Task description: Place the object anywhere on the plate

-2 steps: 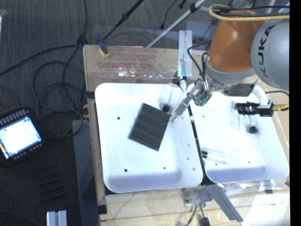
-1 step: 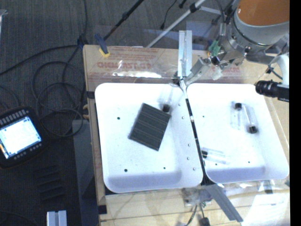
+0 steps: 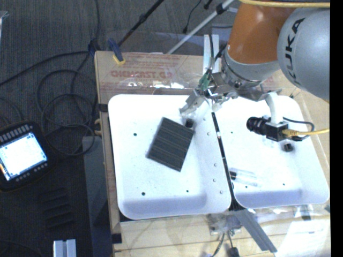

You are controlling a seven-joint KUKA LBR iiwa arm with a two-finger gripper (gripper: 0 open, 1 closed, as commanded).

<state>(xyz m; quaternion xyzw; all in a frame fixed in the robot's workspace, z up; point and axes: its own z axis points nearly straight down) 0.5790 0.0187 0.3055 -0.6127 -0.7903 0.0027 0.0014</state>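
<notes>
Fingers (image 3: 188, 111) hover beside dark ribbed plate (image 3: 170, 143) in left bin (image 3: 128, 197).

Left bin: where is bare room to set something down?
In the left bin, bare floor lies left of and below the dark ribbed plate. The upper right corner is crowded: the gripper hangs there, close to the plate's top edge.

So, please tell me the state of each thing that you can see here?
Dark grey ribbed rectangular plate: lying flat in the left white bin, tilted, nothing on it.
Small clear object: lying in the right white bin.
Gripper: over the left bin's upper right, beside the plate's corner.
</notes>
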